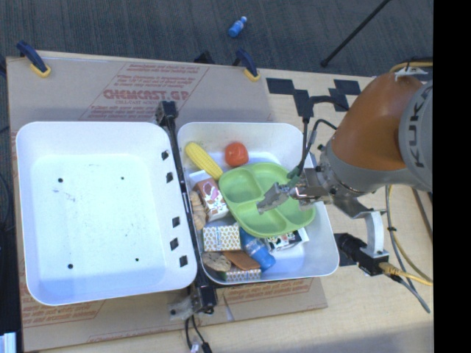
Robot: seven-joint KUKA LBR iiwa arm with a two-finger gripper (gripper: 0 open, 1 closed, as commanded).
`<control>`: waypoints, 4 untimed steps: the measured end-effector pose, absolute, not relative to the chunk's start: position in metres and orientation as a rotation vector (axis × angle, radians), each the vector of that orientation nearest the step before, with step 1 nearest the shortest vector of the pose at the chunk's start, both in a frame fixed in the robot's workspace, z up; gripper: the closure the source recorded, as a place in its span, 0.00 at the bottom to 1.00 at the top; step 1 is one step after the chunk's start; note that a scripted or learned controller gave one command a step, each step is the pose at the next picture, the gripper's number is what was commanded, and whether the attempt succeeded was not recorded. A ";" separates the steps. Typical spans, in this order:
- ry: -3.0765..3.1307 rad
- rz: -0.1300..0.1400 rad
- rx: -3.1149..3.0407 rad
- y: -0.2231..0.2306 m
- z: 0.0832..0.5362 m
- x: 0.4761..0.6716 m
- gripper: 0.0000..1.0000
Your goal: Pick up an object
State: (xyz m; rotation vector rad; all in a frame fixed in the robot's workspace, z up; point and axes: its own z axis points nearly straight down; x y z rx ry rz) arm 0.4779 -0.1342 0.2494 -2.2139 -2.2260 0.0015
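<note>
The arm (pixel 383 134) is the nearest thing to the camera, its orange and grey bulk coming in from three o'clock and hanging over the right edge of the right bin (pixel 318 250). At its end the gripper (pixel 274 199) sits over the green plate (pixel 259 190) — a divided plate lying on top of the pile in that bin. The metal fingers look to straddle one of the plate's ridges or its rim, but whether they are spread or pinched is not clear from this angle, so I cannot tell if anything is held.

Around the plate the bin is crowded. At eleven o'clock from it lies a yellow corn cob (pixel 202 160), at twelve a red tomato (pixel 236 153). At nine o'clock a small printed box (pixel 210 198) stands beside the bin wall, and at six o'clock a blue bottle (pixel 259 254) pokes out from under the plate's edge, with more packets beneath. The left bin (pixel 44 160) lies at nine o'clock across the divider.

As for progress, my judgement is that the reach is done and the gripper is at the plate — the likely target. The plate appears to rest on the pile, perhaps slightly tilted, so a secure grip and the lift are both left to do.
</note>
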 end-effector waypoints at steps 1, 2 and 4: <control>-2.227 0.005 -2.212 -0.110 0.147 0.563 0.00; -2.225 0.001 -2.217 -0.184 0.092 0.616 0.00; -2.230 -0.002 -2.215 -0.095 0.210 0.657 0.00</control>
